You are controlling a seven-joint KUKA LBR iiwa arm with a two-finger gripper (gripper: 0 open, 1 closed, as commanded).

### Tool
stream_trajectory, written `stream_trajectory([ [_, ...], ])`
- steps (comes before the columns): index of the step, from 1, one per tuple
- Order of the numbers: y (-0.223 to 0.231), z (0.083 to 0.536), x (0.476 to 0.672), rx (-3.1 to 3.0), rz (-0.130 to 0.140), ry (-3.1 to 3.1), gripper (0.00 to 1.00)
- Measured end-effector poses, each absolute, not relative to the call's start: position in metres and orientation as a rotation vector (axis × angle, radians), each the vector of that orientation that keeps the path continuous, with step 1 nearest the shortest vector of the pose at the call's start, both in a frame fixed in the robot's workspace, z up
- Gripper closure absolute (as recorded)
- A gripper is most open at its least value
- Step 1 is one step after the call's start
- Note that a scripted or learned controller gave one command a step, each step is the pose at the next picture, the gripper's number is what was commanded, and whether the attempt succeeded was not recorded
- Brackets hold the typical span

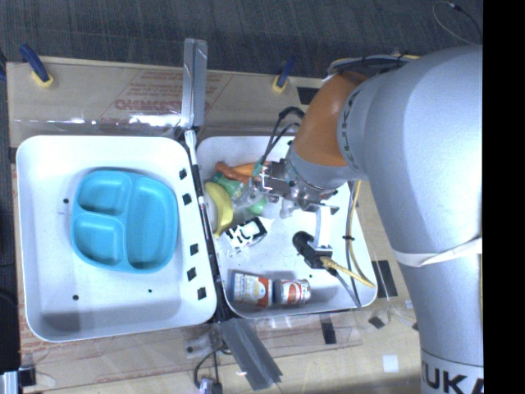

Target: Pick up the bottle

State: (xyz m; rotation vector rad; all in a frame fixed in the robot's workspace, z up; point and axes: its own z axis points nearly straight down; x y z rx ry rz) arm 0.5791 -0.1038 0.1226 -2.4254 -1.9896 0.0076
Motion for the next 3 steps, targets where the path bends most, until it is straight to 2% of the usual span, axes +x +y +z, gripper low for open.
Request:
stream_trajectory([
  [1, -0.103, 0.091, 0.619, -2.349, 0.003, -2.081, 0.0],
  [2, -0.102, 0.1, 0.618, -2.339, 0.008, -2.086, 1.0],
  [3, -0.041, 0.227, 0.632, -2.339, 0.002, -2.095, 1.0],
])
